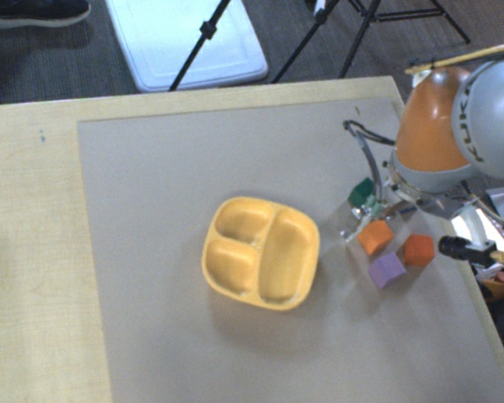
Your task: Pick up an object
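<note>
**Gripper low over a tight cluster of blocks, grasp unconfirmed**

The gripper [371,214] sits at about three o'clock on the grey work surface [149,256], with the grey arm [490,118] and its orange band [427,131] reaching in from the right. Its metal parts hang directly above a small group of objects: an orange block [375,237] just under the tool, a purple block [387,269] at its five o'clock, a red-orange block [418,250] at its four o'clock, and a green object [361,194] at its eleven o'clock, partly hidden by the wrist. Whether the jaws are spread or pressed together I cannot tell; the tool's hardware and cabling blur into one another here, and no block is plainly seen between them.

The likeliest candidate for the pick is the orange block, which lies touching or just below the tool tip, slightly toward six o'clock of it. It appears to rest on the surface, not lifted.

The chief risk, as I judge it, is crowding. The three blocks lie just beside one another, so a closing jaw could strike the purple or red-orange neighbour, push the orange block aside, or pinch only a corner that slips out on the lift. The green object could also be nudged away.

The yellow divided plate [261,252] sits well apart at nine o'clock of the cluster and poses no obstacle.
</note>
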